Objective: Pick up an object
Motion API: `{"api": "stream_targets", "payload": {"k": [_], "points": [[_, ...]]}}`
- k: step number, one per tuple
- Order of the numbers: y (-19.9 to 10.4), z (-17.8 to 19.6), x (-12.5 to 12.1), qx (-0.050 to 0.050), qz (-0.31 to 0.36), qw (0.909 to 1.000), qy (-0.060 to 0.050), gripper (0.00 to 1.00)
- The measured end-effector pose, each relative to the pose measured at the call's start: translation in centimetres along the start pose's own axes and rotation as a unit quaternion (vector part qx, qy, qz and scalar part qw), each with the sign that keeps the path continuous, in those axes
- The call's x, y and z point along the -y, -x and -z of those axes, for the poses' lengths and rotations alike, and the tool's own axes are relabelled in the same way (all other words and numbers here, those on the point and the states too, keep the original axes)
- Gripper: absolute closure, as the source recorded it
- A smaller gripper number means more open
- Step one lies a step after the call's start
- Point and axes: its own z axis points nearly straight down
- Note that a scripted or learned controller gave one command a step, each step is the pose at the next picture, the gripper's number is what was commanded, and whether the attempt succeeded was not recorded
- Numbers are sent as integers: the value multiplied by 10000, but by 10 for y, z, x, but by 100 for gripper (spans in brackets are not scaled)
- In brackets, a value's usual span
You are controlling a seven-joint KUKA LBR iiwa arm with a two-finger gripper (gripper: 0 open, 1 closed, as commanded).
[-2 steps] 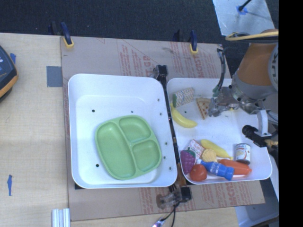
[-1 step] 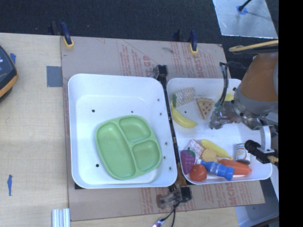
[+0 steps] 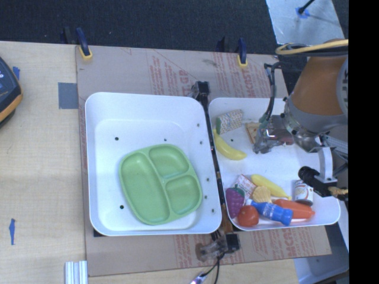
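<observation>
Wooden worktop under brown cardboard, bearing two white bins. Left bin holding a green divided plate. Right bin crowded with toy food: yellow banana, red tomato, blue bottle. Claw low over the far end of the right bin, near the banana; spread or pressed together, cannot tell. Nothing visibly lifted yet; whole pick remaining.
</observation>
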Motion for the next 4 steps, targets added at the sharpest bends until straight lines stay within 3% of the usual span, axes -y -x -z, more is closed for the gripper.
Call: {"api": "stream_targets", "payload": {"k": [1,2,4], "points": [[-58,28,-44,-4,0,10000,3,100],[-23,-1,-85,8,-17,10000,-4,100],[58,-34,-33,8,-10,10000,-8,100]]}}
